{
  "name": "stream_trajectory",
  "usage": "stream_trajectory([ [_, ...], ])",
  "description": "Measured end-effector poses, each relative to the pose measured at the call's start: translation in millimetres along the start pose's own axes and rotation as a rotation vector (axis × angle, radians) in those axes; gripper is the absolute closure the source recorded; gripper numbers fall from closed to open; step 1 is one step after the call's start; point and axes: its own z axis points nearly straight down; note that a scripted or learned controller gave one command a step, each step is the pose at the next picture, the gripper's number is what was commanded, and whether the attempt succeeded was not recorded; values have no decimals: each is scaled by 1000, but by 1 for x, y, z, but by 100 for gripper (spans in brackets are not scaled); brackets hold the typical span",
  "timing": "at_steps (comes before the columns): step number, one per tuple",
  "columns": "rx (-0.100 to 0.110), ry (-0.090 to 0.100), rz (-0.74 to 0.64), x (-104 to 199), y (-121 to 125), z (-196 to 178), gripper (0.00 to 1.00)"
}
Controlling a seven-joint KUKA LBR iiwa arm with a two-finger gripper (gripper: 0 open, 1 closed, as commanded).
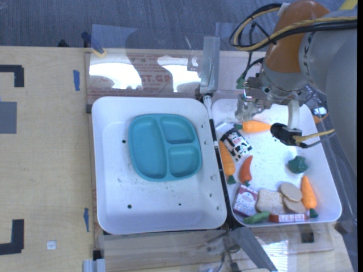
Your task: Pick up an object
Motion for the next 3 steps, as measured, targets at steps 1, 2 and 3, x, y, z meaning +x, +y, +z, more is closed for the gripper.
stream_trajectory([
  [1, 0, 0, -92, -40, -89, -39, 100],
  [2, 3, 1, -93, -39, -89, -37, 0],
  [3, 3, 0, -118, -28, -27, 2, 0],
])
